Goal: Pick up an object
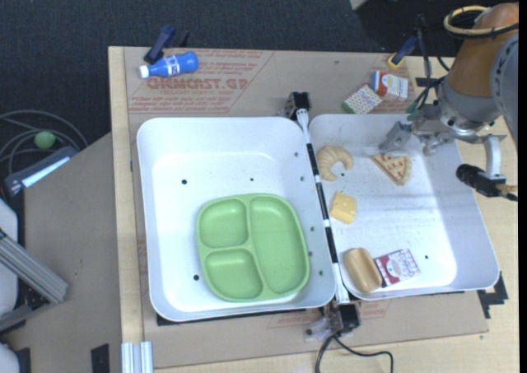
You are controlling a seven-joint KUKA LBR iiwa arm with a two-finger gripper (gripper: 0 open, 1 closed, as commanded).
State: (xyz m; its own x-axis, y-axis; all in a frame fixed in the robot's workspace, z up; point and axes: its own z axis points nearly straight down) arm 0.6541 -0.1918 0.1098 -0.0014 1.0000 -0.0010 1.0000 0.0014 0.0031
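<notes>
Waffle wedge (394, 168) lay in the upper part of the right bin (461, 240), just below and slightly left of the gripper (409, 137), nearer than the croissant (333, 160). Whether the gripper was spread or pressed together could not be told.

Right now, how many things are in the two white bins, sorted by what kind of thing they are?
Pretend food: 4, the croissant, waffle piece, yellow cheese block and bread roll.
Small cartons: 1, the red and white carton.
Plates: 1, the green divided plate in the left bin.
Total: 6.
</notes>
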